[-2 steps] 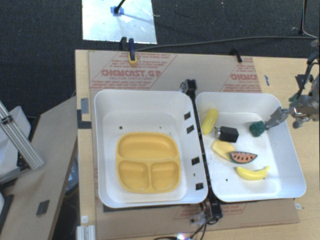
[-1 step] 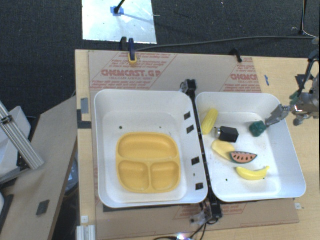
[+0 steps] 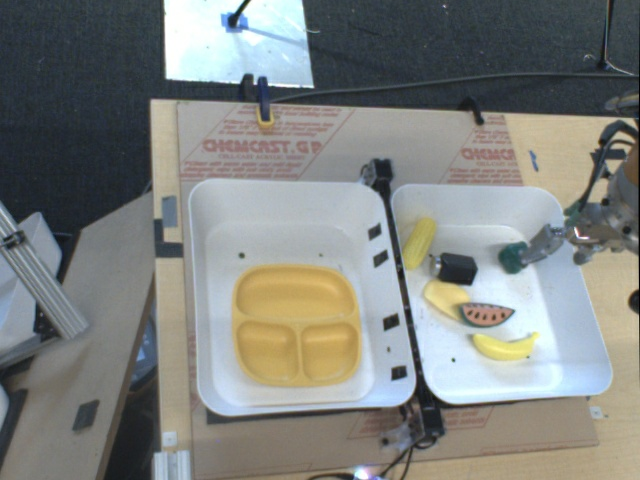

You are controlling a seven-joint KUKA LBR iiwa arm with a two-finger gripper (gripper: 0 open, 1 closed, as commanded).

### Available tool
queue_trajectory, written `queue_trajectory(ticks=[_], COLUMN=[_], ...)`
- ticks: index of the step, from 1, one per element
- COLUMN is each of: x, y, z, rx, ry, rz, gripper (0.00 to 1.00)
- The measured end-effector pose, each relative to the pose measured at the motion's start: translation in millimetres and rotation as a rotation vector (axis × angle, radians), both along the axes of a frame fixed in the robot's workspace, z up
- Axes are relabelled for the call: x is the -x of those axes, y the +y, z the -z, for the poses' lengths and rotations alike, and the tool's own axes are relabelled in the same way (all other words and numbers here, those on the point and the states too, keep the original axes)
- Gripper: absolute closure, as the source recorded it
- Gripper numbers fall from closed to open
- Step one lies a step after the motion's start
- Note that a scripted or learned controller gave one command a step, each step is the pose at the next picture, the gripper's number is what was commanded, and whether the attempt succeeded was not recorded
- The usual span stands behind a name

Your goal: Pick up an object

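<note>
bench | right bin: banana, corn | gripper: state perhaps hidden, cannot tell

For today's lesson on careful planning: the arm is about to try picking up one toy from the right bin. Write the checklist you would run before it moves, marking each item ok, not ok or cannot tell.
1. Toys to pick lie in the right bin: corn cob, black block, watermelon slice, banana. Ok.
2. Pincer is over the right bin, near the green object. Ok.
3. Pincer contact with the green object. Cannot tell.
4. Chosen toy stands apart from others: banana lies alone; watermelon slice overlaps a pale yellow piece. Ok for banana, not ok for slice.
5. Yellow tray sits in the left bin, away from the arm's path. Ok.
</note>
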State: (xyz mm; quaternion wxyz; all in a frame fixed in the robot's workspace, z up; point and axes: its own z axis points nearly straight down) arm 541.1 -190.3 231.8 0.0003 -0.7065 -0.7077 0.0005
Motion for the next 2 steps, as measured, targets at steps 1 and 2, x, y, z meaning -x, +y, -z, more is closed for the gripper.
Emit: queue_trajectory(ticks=[1, 2], x=[8, -1], y=[1, -1], z=[45, 93], rx=[-0.001, -0.001], ry=[0.0, 0.001], rz=[0.0, 0.0], gripper=[0.0, 0.0])
